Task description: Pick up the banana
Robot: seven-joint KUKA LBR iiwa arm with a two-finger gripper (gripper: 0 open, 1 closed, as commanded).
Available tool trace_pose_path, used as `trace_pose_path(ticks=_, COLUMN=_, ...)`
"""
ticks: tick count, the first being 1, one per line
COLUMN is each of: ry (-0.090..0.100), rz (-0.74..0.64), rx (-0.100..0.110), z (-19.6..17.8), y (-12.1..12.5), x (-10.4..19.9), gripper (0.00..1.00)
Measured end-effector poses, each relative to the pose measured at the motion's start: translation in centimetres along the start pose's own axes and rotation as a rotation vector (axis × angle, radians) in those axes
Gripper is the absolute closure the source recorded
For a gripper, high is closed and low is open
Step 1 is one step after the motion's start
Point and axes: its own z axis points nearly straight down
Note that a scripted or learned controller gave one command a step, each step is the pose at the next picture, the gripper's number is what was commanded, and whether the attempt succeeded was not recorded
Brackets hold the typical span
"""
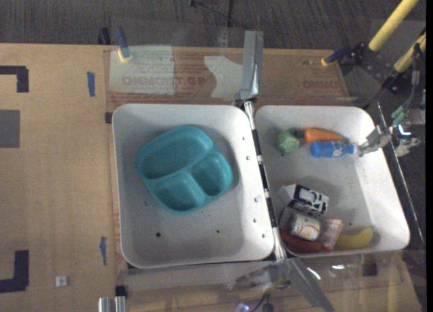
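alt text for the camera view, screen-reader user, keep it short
A yellow banana lies in the near right corner of the right bin, beside a can and small carton; the gripper sits at that bin's far right edge. The left bin holds a teal divided plate.

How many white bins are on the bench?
2. The left bin holds a teal divided plate. The right bin holds the banana in its near corner, among other small items.

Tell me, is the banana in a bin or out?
In. The banana lies flat in the near right corner of the right bin, beside a small carton.
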Motion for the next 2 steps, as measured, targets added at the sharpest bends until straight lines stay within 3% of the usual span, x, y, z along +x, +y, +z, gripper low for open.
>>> trace_pose_path(ticks=1, ry=0.001, rz=0.268, rx=0.003, z=13.6, y=-5.2, x=2.6, gripper=0.00)
trace_pose_path(ticks=2, ry=-0.001, rz=-0.065, rx=-0.007, z=16.7, y=-6.1, x=0.4, gripper=0.00)
